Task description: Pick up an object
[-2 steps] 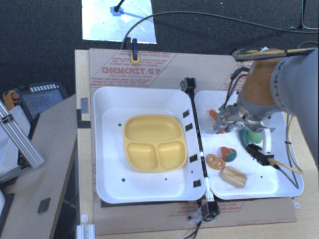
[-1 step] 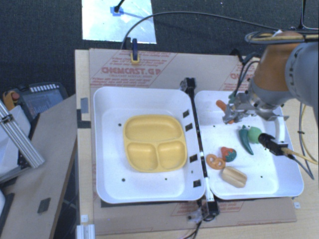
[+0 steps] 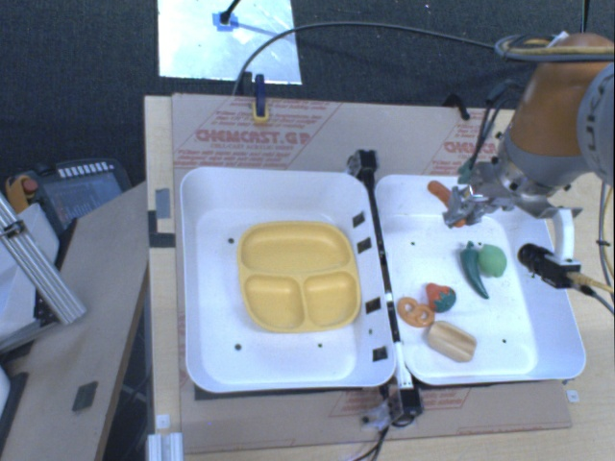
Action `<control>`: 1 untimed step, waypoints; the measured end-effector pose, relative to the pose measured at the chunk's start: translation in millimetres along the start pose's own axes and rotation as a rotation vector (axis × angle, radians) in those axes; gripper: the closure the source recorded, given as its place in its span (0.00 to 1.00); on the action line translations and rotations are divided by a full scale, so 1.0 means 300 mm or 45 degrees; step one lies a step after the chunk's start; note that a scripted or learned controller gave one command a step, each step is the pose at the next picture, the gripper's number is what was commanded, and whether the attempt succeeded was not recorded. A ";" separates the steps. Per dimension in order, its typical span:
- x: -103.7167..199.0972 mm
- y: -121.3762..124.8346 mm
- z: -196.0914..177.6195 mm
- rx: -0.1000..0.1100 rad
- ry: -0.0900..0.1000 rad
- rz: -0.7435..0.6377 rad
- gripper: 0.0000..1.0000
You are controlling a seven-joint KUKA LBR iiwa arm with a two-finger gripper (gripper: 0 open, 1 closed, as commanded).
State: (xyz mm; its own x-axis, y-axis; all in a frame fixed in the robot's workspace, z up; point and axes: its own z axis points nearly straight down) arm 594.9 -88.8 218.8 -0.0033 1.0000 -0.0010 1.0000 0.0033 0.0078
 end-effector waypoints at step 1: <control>-0.001 0.006 -0.153 0.002 0.000 0.000 1.00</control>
State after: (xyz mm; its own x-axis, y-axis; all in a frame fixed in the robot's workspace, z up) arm 596.3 -89.1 264.7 -0.0036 1.0000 -0.0010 1.0000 0.0036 0.0062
